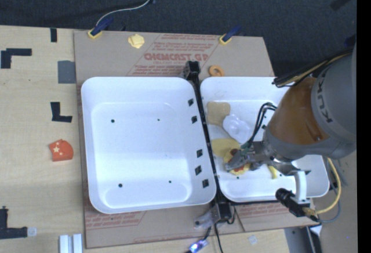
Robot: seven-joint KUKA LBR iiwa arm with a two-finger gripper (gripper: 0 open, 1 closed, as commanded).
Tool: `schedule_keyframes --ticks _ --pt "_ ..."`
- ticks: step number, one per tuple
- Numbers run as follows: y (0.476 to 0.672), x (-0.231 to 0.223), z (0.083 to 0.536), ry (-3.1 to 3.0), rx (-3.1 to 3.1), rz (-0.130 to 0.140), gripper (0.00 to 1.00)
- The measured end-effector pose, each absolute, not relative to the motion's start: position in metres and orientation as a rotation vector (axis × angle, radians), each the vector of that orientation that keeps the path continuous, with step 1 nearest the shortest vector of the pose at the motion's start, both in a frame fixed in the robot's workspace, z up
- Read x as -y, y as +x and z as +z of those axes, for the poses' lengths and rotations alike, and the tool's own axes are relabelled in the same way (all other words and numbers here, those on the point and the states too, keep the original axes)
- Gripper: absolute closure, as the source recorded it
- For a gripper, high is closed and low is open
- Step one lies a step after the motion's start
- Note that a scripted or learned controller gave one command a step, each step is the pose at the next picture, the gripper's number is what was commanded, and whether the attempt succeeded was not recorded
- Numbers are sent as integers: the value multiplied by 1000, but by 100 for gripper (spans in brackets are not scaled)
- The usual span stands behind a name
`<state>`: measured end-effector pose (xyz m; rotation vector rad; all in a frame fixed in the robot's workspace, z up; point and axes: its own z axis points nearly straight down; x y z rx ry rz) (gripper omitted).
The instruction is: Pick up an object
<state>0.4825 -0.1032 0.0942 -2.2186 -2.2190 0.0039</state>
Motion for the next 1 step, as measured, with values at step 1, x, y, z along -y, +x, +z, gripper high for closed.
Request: schedule_keyframes --ticks 1 --pt "492 28 189 -2216 2232 -7 100"
